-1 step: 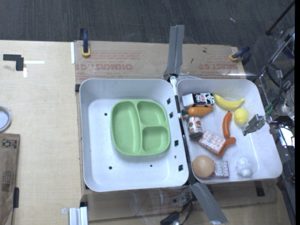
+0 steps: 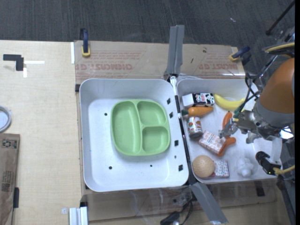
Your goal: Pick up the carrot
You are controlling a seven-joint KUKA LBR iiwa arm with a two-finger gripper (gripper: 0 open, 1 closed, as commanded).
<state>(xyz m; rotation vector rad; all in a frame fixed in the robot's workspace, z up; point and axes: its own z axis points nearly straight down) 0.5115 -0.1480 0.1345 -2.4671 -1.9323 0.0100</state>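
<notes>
We count two white bins on the desk (image 2: 42, 102). The left bin (image 2: 93, 139) holds one green plastic tray (image 2: 139, 126) with three compartments. The right bin (image 2: 234, 175) holds one smooth orange carrot (image 2: 200, 110) near its upper left corner, just below one printed carton (image 2: 201, 99), plus one curved yellow banana (image 2: 228, 102), one small can (image 2: 194, 125) and one round tan ball (image 2: 203, 166). The hand (image 2: 230, 129) sits right of the carrot, apart from it; we cannot tell its finger state.
</notes>
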